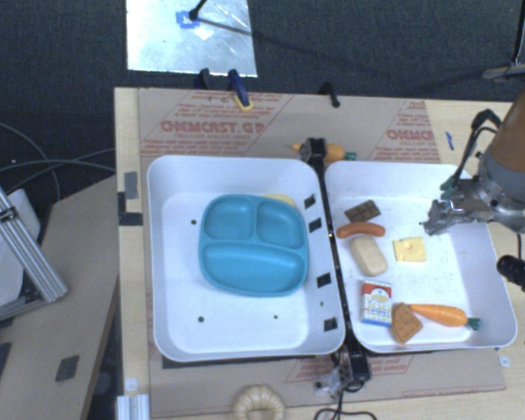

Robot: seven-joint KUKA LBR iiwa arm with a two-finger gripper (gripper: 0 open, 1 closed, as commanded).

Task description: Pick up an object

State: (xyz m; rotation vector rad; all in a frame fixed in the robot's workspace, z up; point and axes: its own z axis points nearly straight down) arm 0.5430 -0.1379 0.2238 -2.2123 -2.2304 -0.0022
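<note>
Waffle [406, 323], carrot [439, 314] right bin front | cardboard [212, 121] reads "CHEMCAST GP" | tool [436, 218] finger state: cannot tell

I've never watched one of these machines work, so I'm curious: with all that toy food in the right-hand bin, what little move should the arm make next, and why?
Probably a short shift left and down toward the cheese slice. The gripper hangs over the right bin with nothing seen between its fingers, and the cheese lies nearest to it, flat and apart from the other toys.

arm [518, 151] cropped at right, jaws indistinct
</note>
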